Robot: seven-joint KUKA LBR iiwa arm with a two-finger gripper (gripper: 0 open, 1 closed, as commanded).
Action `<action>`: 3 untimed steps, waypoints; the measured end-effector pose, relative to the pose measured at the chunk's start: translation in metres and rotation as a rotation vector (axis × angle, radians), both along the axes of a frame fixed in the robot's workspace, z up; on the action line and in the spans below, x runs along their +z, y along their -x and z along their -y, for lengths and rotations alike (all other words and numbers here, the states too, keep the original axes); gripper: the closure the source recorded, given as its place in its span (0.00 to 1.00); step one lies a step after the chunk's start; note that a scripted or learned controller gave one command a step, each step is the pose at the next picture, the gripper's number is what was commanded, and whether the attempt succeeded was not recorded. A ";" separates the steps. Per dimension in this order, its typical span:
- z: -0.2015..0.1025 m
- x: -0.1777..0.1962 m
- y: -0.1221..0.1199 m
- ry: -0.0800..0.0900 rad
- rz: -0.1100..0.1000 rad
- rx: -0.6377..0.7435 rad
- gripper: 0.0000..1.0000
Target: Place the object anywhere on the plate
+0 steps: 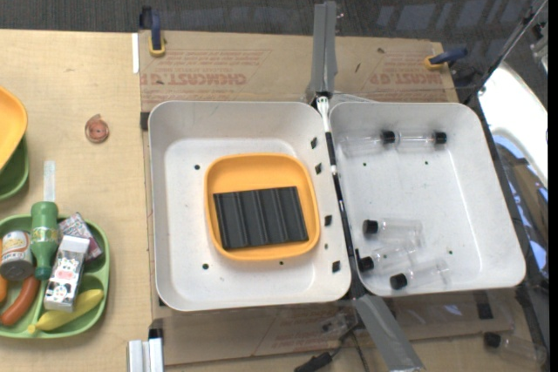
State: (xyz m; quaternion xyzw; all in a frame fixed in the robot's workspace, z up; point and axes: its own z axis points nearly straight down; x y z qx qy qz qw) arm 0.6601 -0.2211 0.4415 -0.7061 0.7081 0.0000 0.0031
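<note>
Where the two white bins meet at the bench's middle, the left bin point(174, 274) holds one orange plate point(261, 172), and on the plate lies one dark ribbed slab point(261, 217), flat, inside the rim, covering most of the plate's floor. The right bin point(488, 187) holds clear tubes with black caps: one pair end to end near its far wall point(410, 138), and three in a loose cluster at its near left corner point(392, 253). Nothing lies over the plate or the slab. Left of the bins, on the bench: one green tray point(91, 309) of toy food, including a green bottle point(44, 235), one small pink disc point(97, 130), and part of one orange dish point(10, 131) at the frame's edge. The arm and its jaws are out of frame.
</note>
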 end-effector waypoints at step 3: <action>-0.011 0.000 0.000 0.004 0.002 0.930 1.00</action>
